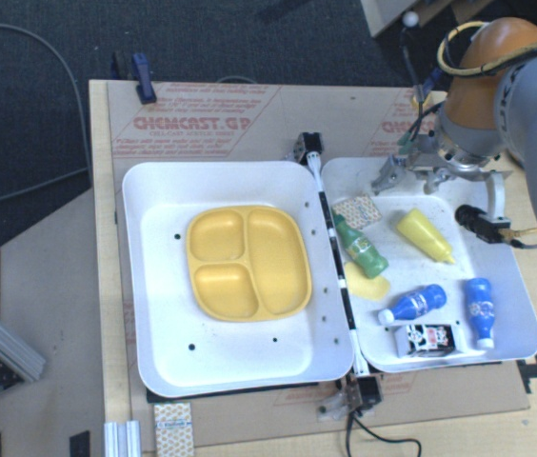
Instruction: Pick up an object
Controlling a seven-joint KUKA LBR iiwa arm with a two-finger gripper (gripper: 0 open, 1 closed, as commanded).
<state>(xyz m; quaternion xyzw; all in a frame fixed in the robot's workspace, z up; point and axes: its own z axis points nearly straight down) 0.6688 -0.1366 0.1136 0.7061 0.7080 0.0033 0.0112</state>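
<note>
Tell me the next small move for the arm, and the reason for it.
Probably ease the tool down and toward the yellow bottle. The tool hangs over the right bin's far edge with nothing in it, and that bottle lies nearest, apart from the others.

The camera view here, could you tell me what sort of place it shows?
Probably a robotics lab bench set up for grasping trials: two white bins on a cardboard-covered bench, a yellow divided plate, toy bottles, and the grey and orange arm.
</note>
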